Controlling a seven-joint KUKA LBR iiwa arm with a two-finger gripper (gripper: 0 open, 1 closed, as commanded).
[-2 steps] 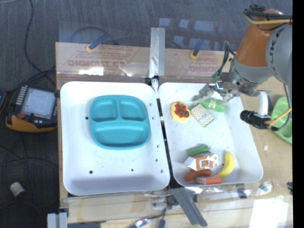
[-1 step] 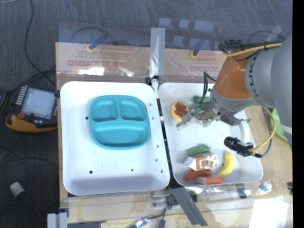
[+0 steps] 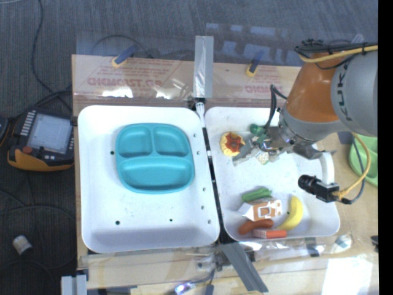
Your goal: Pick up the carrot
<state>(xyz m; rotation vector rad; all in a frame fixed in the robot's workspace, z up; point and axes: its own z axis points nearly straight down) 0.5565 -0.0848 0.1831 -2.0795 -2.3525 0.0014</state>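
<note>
- We see two white bins: the left bin (image 3: pixel 98 226) bears a blue divided plate (image 3: pixel 155 157).
- The arm (image 3: pixel 325 97) reaches over the right bin (image 3: pixel 224 183).
- Its gripper (image 3: pixel 265 145) hangs near a pizza slice (image 3: pixel 233 142); whether it holds anything we cannot tell.
- A banana (image 3: pixel 295 212) lies near the front.
- The carrot (image 3: pixel 271 233) lies at the front wall, well apart from the gripper.

Two white bins (image 3: pixel 86 183) sit side by side, with one blue divided plate (image 3: pixel 155 157) in the left. The right bin holds one banana (image 3: pixel 295 212), one carrot (image 3: pixel 270 233), one green pepper (image 3: pixel 256 195) and one small carton (image 3: pixel 263 211).
</note>
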